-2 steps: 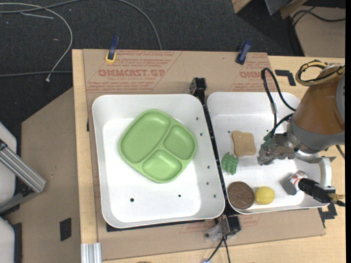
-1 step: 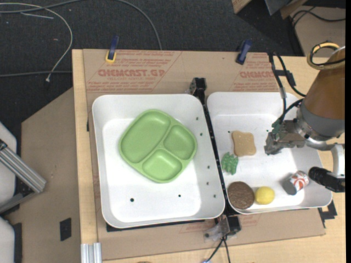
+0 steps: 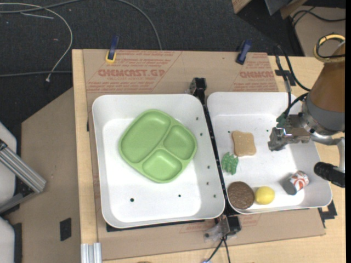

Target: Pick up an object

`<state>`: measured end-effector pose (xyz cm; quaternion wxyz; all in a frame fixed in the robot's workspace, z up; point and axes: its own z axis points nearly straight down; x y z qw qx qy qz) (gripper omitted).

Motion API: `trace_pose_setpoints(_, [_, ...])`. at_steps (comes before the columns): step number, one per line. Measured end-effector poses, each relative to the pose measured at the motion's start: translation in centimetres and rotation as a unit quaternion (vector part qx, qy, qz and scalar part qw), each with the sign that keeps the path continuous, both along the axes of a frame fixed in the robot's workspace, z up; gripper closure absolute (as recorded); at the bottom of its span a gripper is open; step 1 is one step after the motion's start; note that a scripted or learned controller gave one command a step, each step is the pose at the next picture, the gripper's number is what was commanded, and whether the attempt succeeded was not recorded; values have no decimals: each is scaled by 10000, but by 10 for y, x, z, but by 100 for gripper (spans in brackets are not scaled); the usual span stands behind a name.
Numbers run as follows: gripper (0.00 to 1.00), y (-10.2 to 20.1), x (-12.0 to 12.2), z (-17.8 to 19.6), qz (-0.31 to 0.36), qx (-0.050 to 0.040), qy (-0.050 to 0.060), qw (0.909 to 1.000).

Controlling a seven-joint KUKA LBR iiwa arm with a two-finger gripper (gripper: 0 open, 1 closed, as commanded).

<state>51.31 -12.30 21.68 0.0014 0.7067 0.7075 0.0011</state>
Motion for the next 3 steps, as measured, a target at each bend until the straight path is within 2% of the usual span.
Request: trace_pose_setpoints(3, [100, 153, 53, -3, 23, 10, 5, 10000])
